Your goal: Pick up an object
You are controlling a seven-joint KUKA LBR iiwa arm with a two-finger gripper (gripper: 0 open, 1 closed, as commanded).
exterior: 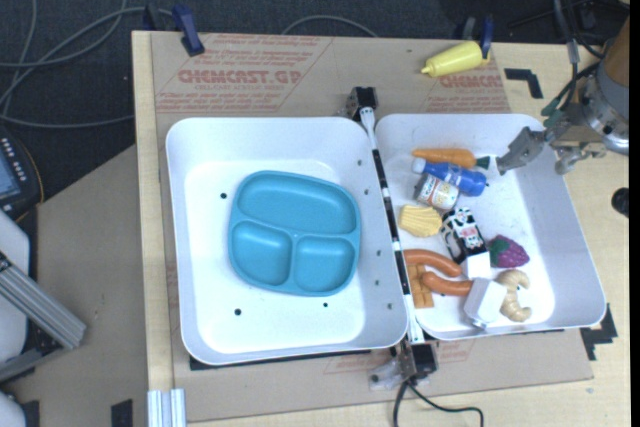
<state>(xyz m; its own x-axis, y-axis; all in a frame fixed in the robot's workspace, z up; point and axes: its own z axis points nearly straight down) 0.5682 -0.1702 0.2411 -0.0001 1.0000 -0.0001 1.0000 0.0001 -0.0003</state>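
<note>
We hover hand over right bin's far edge, fingers apart, grasping nothing. Toys heaped along bin's left side; carrot nearest. Approach step; next we descend onto carrot.

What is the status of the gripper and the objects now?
Gripper open, above right bin upper edge, holding nothing. Toy carrot nearest, untouched. Blue bottle crowds it.

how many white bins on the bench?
2. The left bin holds a blue divided plate; the right bin holds the pile of small toy items, none hidden as far as visible.
</note>
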